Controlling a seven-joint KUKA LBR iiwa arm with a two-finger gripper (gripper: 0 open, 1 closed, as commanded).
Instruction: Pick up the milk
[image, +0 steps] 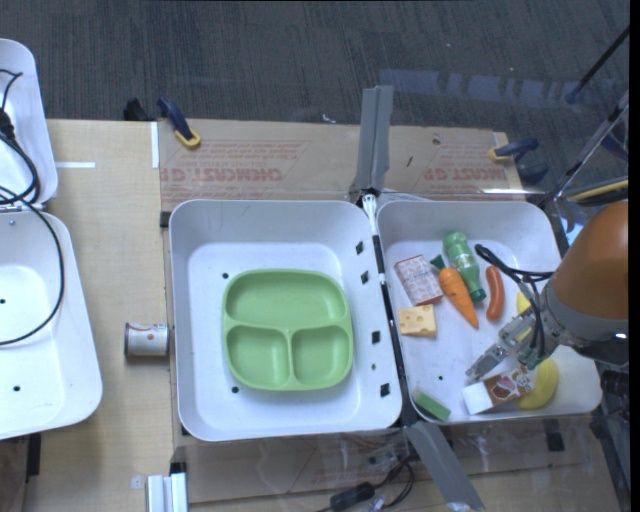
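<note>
Bench (110, 160): we see a pale wooden top carrying two shallow white bins side by side, with brown cardboard behind them.
Left bin (190, 330): we find it holding one thing, the green tray, near its middle.
Right bin (530, 225): we count all the small food items here, spread from the centre toward the near right corner.
Arm (600, 275): we see it reaching in from the right, its orange band over the right bin's right edge.
Green tray (288, 330): we note three compartments, one wide at the far side and two smaller at the near side, lying flat.
Gripper (492, 364): it is low over the near right part of the right bin, slanting down and to the left; we cannot tell how its fingers stand, and we see nothing between them.
Milk (497, 390): we take the small carton with the white end, lying on its side in the near right corner, to be it; it lies just below the gripper's tip, beside the banana.
Carrot (458, 292): lying slantwise mid-bin, beside the green bottle.
Green bottle (462, 258): lying on its side, just behind the carrot.
Banana (541, 388): against the near right wall.
Cheese wedge (418, 321): yellow, left of the carrot, apart from the gripper.
</note>
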